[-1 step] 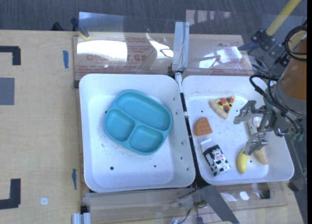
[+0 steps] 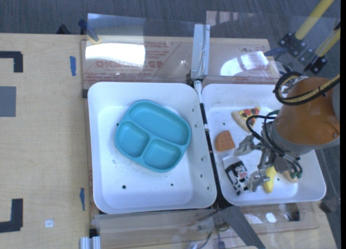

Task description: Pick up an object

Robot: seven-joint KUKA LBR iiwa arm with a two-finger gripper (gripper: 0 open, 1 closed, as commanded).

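1. Camera view, right bin [image 2: 311,188]: the likeliest target is a small yellow banana-shaped toy [image 2: 268,182] at the near side of the bin, smooth and curved, lying just under the tool. Whether this piece or its neighbour is the chosen one cannot be settled.
2. The gripper [image 2: 264,173] hangs low over that toy, its metal fingers pointing toward the near-left. Whether they are spread or pressed together cannot be told from this angle, and nothing is seen pinched between them.
3. Step in hand, as a judgement: the descent or closing phase of a pick, with no lift yet. The next move calls for the fingers to bracket a single item squarely, then rise straight up, since the pieces lie crowded.
4. Just left of the yellow toy sits a black-and-white block [image 2: 236,176], boxy with printed faces, close enough to be caught by mistake.
5. Farther back lie a flat brown cracker-like piece [image 2: 224,141], rounded at its corners, and a pizza-slice toy [image 2: 246,116], a wedge with red spots.
6. The arm [image 2: 305,115] enters from the right; its orange band looks glossy, with black cables looped above.
7. The left bin [image 2: 102,150], shallow white plastic, holds a teal divided plate [image 2: 153,135] with three smooth compartments, well apart from the work.
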